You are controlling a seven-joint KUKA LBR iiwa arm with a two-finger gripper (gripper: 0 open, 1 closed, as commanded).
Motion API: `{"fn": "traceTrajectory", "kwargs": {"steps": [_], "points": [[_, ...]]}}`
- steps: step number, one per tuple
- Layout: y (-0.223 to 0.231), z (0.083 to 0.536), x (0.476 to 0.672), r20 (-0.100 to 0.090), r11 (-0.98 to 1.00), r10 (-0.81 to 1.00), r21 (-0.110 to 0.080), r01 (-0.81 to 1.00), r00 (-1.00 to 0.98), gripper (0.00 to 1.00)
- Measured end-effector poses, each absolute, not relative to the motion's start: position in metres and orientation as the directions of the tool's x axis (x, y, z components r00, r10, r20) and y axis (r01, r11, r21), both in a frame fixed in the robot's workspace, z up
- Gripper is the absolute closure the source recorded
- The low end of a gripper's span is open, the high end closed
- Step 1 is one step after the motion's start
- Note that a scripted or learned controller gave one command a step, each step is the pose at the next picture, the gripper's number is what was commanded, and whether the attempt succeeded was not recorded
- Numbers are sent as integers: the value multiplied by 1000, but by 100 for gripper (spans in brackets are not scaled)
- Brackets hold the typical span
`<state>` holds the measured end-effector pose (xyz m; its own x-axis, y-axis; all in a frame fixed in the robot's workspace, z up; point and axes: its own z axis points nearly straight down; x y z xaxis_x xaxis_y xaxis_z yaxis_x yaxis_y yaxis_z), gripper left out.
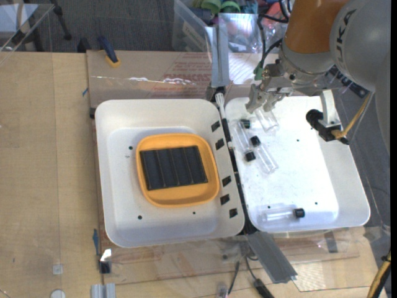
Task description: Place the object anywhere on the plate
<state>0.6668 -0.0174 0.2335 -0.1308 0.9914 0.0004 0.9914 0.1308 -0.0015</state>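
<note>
Overhead, the arm (329, 23) angles its end effector (263, 104) down over the right bin (347, 185); grip state seemingly unreadable.

Wooden bench (43, 166), light in colour, carrying two shallow white bins side by side. Left bin (118, 216) touching right bin (347, 197) along the middle seam. Brown cardboard sheet (149, 70) flat behind them.

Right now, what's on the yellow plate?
The yellow plate in the left bin carries a dark ribbed insert, nothing else. Whatever lies beneath that insert is covered. The clear vials lie in the right bin.
</note>
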Motion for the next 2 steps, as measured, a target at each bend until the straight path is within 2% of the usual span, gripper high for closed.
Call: {"fn": "traceTrajectory", "kwargs": {"steps": [1, 2], "points": [[6, 243, 667, -1, 136, 991, 3, 991, -136, 100], [54, 243, 665, -1, 208, 978, 2, 978, -208, 100]]}}
